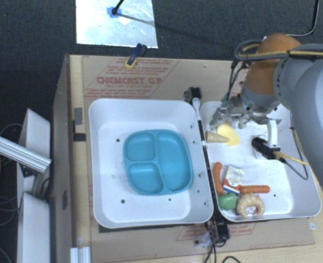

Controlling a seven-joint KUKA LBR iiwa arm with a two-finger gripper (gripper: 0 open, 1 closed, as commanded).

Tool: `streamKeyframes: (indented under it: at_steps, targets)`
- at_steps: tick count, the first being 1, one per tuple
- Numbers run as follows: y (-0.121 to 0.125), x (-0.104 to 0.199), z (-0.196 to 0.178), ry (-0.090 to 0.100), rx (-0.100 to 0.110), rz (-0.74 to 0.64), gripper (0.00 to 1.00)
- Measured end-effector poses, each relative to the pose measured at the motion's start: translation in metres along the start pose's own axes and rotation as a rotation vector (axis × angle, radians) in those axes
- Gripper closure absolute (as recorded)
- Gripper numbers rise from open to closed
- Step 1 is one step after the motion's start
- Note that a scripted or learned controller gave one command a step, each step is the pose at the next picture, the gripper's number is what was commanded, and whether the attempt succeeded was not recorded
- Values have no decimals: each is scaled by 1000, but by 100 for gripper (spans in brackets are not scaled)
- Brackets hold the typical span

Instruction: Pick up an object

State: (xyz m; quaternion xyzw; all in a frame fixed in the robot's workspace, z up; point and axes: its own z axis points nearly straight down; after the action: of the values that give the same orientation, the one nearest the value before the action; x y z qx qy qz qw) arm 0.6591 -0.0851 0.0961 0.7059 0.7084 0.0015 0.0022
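The arm is reaching in over the right bin, its orange band sitting above the bin's far edge. The gripper is hanging low at the bin's far-left corner. From this slant I cannot tell whether its jaws are standing apart or together, and nothing is showing between them.

Just below the gripper, a flat yellow piece is lying on the bin floor, close enough that I cannot tell whether the two are touching. A pale cone-shaped piece is lying against the yellow piece's left side, its tip pointing at the bin's left wall.

The other loose things are gathering toward the bin's near-left corner – an orange sausage shape is lying along the left wall, with a small crumpled packet just beside it. An orange carrot shape is lying crosswise near the packet. A green rounded piece is resting near the sausage shape's near end, touching a tan croissant shape at the near edge.

In the left bin, a blue divided plate is lying flat around the middle – well apart from the gripper. Both bins are sitting on a cardboard sheet with red print.
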Motion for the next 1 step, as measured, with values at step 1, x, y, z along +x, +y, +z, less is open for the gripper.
streamKeyframes:
  at_steps: [1]
  targets:
    - [0, -1, 11, 0, 3, 1, 0]
